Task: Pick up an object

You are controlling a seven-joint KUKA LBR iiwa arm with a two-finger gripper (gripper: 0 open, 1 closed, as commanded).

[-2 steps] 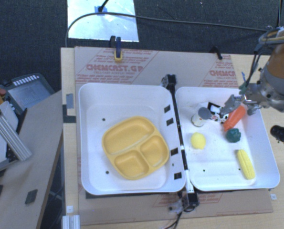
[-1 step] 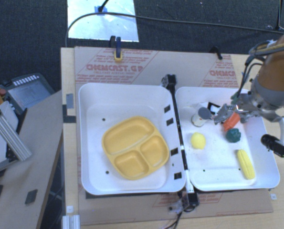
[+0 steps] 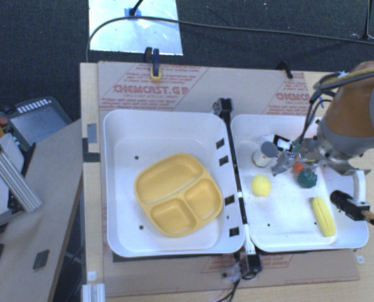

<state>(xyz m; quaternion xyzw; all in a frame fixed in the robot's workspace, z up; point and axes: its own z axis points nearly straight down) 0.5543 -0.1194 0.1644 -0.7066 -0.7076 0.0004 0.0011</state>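
Gripper (image 3: pixel 287 163) low over the far half of the right bin (image 3: pixel 287 228), reaching in from the right, tip down among a tight cluster. Cannot tell whether spread or closed (tip blurred against the clutter); nothing seen pinched.

Likely target, judged by nearness: small orange piece (image 3: pixel 298 167) just beside the tip, with a teal object (image 3: pixel 308 179) touching or nearly touching it on the near side. Low approach probably chosen because the pieces lie flat on the bin floor.

Other candidates in the same bin:
- yellow ball (image 3: pixel 261 185), near the tip, towards the bin's left wall, clear floor around it
- corn cob (image 3: pixel 324 216), lying lengthwise near the right front, well apart from the cluster
- pale round item (image 3: pixel 259 158), just left of the tip

In the way: crowding at the tip. Risk of nudging the teal object or the pale item instead of gripping.

Left bin (image 3: pixel 124 168): divided yellow plate (image 3: pixel 177 194) only, well apart, no obstruction.
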